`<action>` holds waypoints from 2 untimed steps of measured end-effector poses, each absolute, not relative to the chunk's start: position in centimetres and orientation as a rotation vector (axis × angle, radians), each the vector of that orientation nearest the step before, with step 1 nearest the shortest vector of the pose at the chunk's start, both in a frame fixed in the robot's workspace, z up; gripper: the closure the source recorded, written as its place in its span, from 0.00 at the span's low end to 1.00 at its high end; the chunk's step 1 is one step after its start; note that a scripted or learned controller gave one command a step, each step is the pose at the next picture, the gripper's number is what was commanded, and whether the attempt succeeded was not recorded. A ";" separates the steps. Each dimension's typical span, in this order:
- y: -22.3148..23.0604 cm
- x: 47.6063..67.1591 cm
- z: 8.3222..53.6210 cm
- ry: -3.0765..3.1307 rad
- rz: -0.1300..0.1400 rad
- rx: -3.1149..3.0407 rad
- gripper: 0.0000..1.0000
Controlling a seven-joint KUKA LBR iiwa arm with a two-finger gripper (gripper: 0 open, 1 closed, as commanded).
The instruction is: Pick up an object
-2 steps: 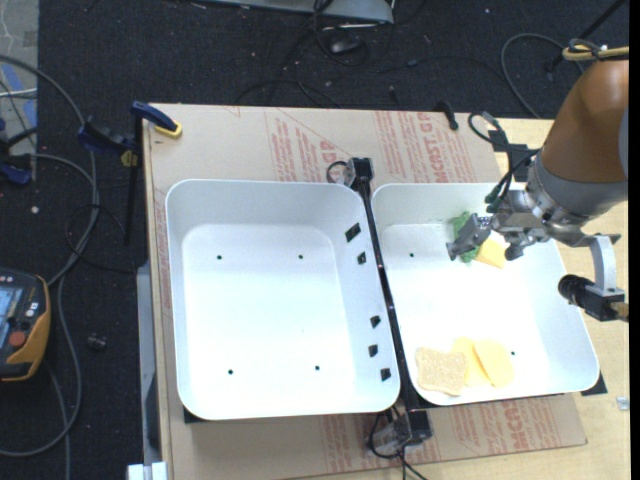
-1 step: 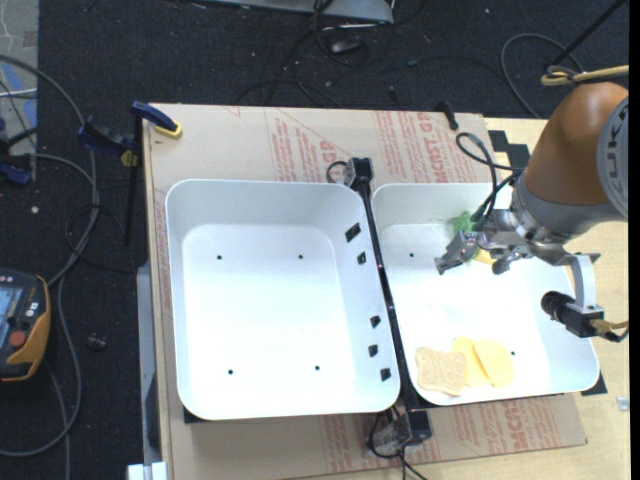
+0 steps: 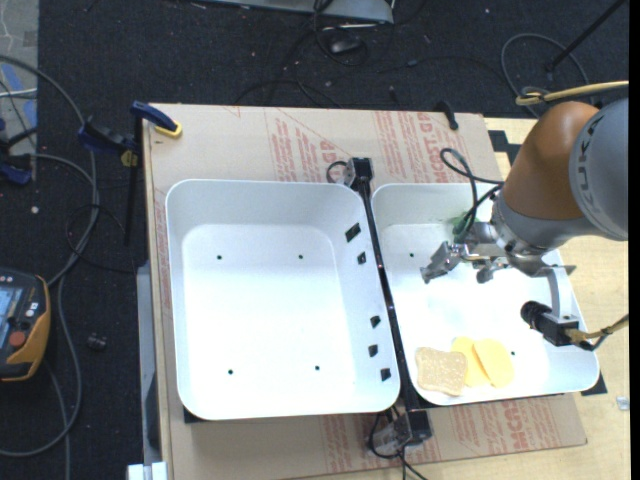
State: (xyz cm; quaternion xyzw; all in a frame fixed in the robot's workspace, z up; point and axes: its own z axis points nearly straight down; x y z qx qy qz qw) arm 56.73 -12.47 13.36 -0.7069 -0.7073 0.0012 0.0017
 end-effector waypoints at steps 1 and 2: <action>-12.5 56.8 14.6 -2.221 0.000 -2.221 1.00; -11.5 56.8 20.1 -2.225 -0.004 -2.223 1.00</action>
